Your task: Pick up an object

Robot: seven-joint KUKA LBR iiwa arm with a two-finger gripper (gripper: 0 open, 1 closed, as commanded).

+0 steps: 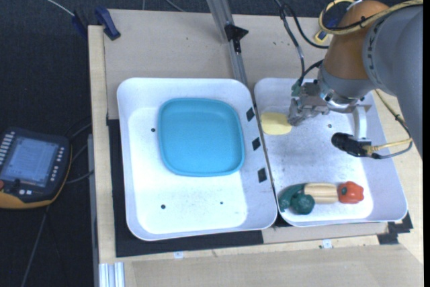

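Down at six o'clock lie toy vegetables (321,195); my gripper (296,115), grip state unreadable, touches the pale yellow rounded piece (274,124) — looks light, smooth, best pinched across its middle.

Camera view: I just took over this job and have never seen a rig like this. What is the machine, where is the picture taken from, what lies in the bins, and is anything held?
The single camera is fixed above the bench, looking down at a slant. The grey arm with an orange band reaches in from the right. Its end effector sits low in the right white bin, right beside a pale yellow rounded object. I cannot tell if it grips that object. Along that bin's near edge lie a dark green lump, a tan stick-shaped piece and a red rounded object. The left white bin holds a light blue square plate.
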